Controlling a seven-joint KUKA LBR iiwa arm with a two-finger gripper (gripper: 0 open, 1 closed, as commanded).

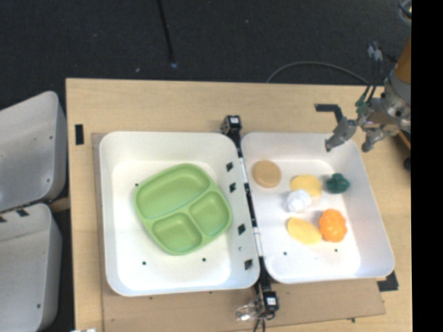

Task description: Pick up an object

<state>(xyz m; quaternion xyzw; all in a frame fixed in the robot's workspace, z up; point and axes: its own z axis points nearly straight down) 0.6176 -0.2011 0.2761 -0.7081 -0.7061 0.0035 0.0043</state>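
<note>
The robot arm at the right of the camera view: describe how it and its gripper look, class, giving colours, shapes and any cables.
The arm is grey metal with an orange band above the wrist. The gripper ends in two short grey fingers. Thin cables, with a touch of green, run along the wrist.

We record a pale tan wooden tabletop [166,102], rectangular, seen from above at a slant, its grain plain and its surface evenly lit with no hard shadows. We note small black tabs at its edges: one on the left margin [79,134] and one near the lower right corner [387,281]. Beyond the tabletop we list a dark grey speckled floor [90,26], carpet-like in texture, filling the upper part of the view. Across it we see a thin black cable [165,26] running diagonally. At the left we enter two white rounded plastic panels [28,151], one above the other; what they belong to we cannot tell.
</note>
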